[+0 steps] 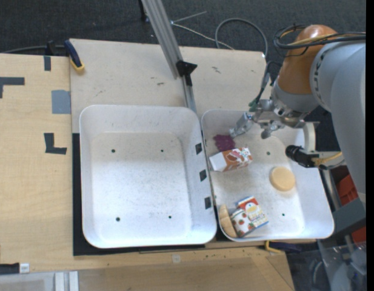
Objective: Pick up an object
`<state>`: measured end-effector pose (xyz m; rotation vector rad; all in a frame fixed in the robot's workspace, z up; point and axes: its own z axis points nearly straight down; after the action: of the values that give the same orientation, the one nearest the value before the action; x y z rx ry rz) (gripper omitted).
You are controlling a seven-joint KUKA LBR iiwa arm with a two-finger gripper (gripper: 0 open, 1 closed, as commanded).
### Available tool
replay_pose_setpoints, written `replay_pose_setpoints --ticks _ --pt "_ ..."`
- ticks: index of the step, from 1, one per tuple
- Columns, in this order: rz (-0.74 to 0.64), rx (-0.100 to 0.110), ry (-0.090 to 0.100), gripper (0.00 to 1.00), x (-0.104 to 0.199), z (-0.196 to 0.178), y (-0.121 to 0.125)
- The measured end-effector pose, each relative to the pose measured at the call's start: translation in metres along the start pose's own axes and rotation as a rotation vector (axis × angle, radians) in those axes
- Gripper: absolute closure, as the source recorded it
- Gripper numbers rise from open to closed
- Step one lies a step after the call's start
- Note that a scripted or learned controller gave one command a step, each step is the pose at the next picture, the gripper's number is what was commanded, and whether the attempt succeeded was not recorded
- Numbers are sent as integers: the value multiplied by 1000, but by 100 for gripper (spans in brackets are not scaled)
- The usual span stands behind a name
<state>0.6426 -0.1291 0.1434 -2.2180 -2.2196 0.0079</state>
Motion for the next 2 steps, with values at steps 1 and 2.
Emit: replay_pose_setpoints --ticks 1,2 --pt "-1 -1 0 0 1 54 -1" --pt "-3 -4 0 100 2 41 0"
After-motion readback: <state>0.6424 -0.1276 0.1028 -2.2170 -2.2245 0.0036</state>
